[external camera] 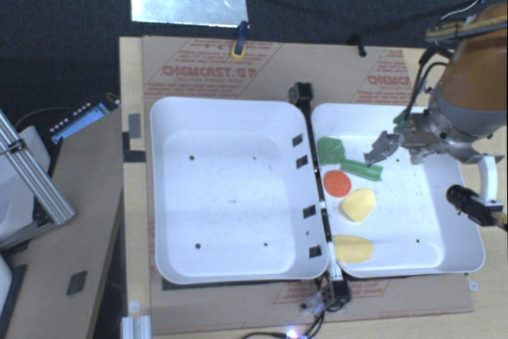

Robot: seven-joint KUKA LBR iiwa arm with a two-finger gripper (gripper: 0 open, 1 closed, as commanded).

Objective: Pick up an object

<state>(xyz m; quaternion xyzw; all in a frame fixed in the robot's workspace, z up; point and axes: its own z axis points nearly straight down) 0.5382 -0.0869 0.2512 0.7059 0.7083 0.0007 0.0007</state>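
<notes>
Yellow lump (353, 249) lies lowest in the right bin (429, 250); pincer (384, 147), whether open I cannot tell, hovers over the green stick (362, 168), centre-right. Best drop straight, straddling its narrow width.

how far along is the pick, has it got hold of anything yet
Done so far: the gripper is over the right bin, beside the long green piece. In hand: nothing visibly between its fingers. The green leafy piece, orange-red round piece and two yellow pieces all lie on the bin floor. Left: close on one object and lift it.
</notes>
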